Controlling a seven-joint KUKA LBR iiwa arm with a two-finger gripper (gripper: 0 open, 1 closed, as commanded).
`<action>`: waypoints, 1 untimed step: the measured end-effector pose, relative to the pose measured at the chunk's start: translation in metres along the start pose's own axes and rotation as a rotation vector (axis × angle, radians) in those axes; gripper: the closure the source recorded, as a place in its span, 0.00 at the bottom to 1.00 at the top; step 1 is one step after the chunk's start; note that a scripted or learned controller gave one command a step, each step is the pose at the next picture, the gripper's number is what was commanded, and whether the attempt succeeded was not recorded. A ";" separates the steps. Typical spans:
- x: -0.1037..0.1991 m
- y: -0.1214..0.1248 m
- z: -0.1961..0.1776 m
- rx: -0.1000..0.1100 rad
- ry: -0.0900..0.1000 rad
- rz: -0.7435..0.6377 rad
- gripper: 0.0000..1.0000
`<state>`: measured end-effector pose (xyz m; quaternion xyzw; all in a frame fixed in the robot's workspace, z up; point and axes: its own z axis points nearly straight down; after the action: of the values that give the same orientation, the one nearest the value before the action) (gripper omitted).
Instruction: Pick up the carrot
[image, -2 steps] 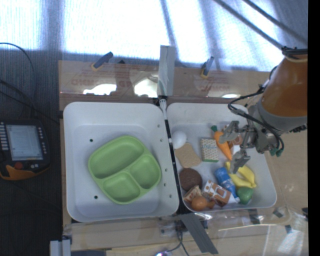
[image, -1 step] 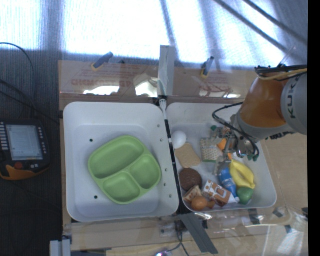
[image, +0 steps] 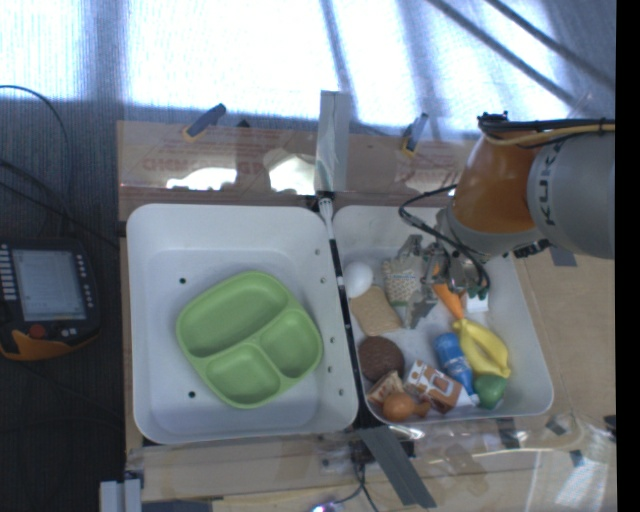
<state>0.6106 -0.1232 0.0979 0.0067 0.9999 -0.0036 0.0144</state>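
A teach pendant (image: 45, 300) is lying on the dark surface at the far left, its cable looping upward. Next to it the left bin (image: 160, 240) is holding a green divided plate (image: 250, 338), sitting tilted with its three compartments facing up.

Across the divider, the right bin (image: 530, 395) is crowded. Along its left side a white egg (image: 357, 277) is resting just above a tan cracker-like slab (image: 374, 310), and below that a round brown item (image: 381, 356) is lying beside a small printed carton (image: 432, 385) and an orange-brown round piece (image: 399, 405) at the bottom edge. A patterned pouch (image: 404, 280) is sitting near the bin's middle.

The carrot (image: 450, 298) is lying in the upper middle of the right bin — orange, slanting, just above a blue bottle (image: 452, 358) and a yellow banana (image: 482, 345), with a green piece (image: 490, 390) below them.

The gripper (image: 440, 275) is hanging right over the carrot's upper end, touching or nearly so; whether its fingers are spread or pinching is something I cannot tell — wrist and cables are masking them. The arm's orange band (image: 495, 190) is showing above it.
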 end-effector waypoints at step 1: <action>-0.005 0.001 -0.014 0.004 -0.017 -0.001 1.00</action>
<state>0.6150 -0.1226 0.1117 0.0061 0.9997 -0.0055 0.0227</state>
